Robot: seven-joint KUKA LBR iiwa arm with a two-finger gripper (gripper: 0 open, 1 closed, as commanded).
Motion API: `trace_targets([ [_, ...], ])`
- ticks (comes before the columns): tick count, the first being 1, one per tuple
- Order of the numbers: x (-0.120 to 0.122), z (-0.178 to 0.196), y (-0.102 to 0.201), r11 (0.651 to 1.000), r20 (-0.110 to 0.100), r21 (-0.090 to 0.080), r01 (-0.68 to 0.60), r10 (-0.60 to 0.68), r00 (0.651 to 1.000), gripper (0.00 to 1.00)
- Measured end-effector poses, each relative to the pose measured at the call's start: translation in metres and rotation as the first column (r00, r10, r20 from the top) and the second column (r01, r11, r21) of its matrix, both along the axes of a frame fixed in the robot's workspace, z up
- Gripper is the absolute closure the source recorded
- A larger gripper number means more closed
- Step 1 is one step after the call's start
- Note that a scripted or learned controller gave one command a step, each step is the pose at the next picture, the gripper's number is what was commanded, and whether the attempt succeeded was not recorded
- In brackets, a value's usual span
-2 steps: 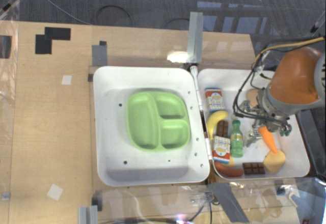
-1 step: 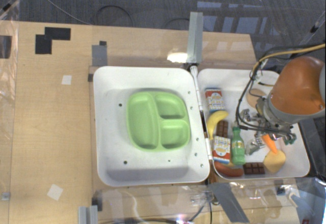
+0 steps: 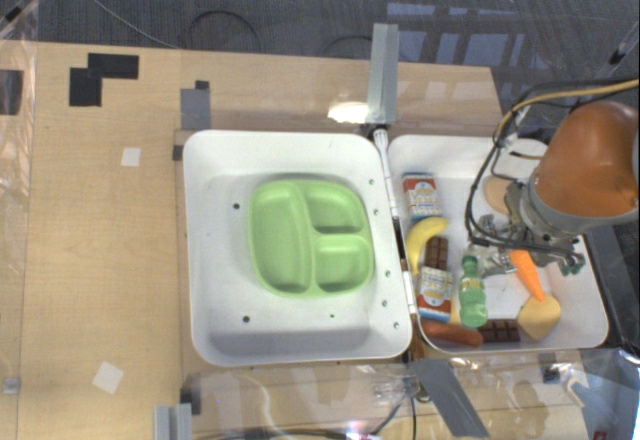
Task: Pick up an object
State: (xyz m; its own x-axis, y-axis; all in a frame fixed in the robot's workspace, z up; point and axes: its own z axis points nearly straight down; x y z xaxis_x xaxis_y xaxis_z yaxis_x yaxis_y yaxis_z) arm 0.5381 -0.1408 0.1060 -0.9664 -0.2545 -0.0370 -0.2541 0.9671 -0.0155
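Observation:
My gripper hangs below the orange band over the middle of the right bin. Right beneath it lies an orange carrot, and a green bottle sits just to its left. A yellow wedge rests at the bin's front right. Along the left side lie a banana, a chocolate bar, a small red and white tin and a snack packet. A sausage and a dark bar lie at the front. The wrist hides what is between the gripper's tips.
The left bin holds a green divided plate. A tan disc lies at the back of the right bin, partly under the arm. A grey post stands behind the wall shared by the two bins. Cables loop off the arm.

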Motion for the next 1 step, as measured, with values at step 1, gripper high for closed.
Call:
trace_targets([
  [1,0.0311,0.1479,-0.0059,0.986,-0.020,-0.002,-0.169,0.169,0.985,1.00],
])
